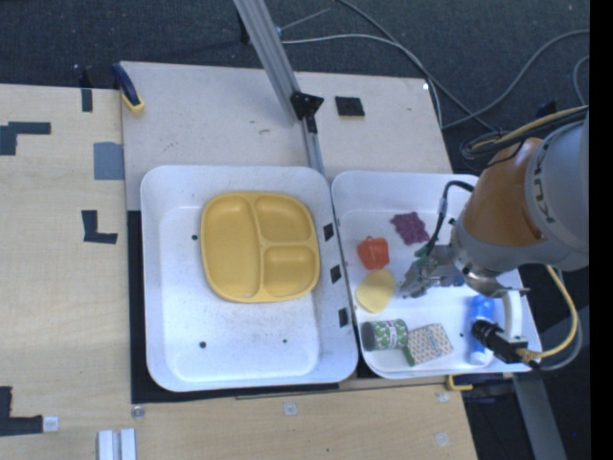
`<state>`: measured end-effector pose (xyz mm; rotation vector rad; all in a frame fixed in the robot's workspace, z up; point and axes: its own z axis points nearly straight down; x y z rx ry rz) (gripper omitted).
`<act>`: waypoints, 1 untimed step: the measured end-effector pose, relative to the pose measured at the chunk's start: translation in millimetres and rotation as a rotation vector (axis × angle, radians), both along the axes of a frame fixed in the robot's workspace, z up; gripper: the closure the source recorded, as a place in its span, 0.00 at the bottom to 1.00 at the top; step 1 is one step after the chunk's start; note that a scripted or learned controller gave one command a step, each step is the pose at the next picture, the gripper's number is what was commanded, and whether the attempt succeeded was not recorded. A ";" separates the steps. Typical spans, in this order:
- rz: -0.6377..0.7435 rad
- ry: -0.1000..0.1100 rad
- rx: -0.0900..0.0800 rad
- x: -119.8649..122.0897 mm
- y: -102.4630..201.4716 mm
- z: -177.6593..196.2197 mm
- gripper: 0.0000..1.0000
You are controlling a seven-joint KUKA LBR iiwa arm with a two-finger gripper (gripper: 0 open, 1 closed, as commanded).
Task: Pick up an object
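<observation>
We see the gripper low in the right bin, finger state indiscernible, the yellow object just to its left; we should centre over it before closing.

Across the top of the frame you see dark grey carpet with pale cables looping over it. Below it sits the light wooden bench, marked with dark tape patches at the left. A paler board lies on it at upper centre, and a slanted metal pole runs down from the top edge.
</observation>
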<state>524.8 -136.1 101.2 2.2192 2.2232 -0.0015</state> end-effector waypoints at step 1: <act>0.000 -0.002 0.001 -3.2 0.6 61.9 1.00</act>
